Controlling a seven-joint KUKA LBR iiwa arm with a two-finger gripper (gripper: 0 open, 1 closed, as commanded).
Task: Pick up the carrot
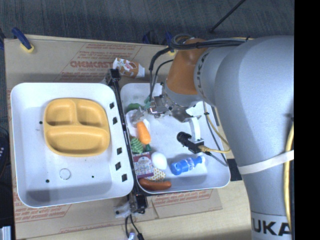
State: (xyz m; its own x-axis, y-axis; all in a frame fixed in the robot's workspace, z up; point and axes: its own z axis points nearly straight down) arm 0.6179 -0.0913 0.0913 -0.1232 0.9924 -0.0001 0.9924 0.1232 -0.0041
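Note:
The orange carrot (143,132) lies in the right bin (216,180), close to its left wall and pointing roughly toward the bin's front. My gripper (148,111) hangs low over the back left part of that bin, just behind the carrot's upper end. The wrist above it hides much of its tip. No object can be seen held in it.
Around the carrot lie a green item (133,106), a green ribbed piece (136,145), a snack packet (142,164), a white egg (159,160), a blue bottle (186,164) and a sausage (156,185). The left bin (25,184) holds a yellow divided plate (77,125).

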